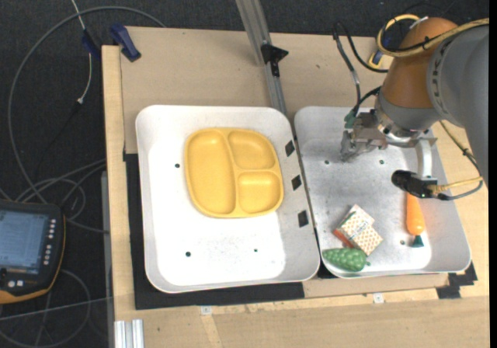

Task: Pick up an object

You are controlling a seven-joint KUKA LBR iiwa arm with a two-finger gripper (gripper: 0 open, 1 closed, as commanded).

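Nearest the camera, a green object (345, 259) lay at the right bin's (388, 261) front edge, touching a patterned packet (361, 230). An orange carrot (415, 216) lay near that bin's right edge. The end effector (359, 139) hovered over its rear part; I cannot tell its state. A yellow divided tray (232, 172) sat in the left bin (163, 261).
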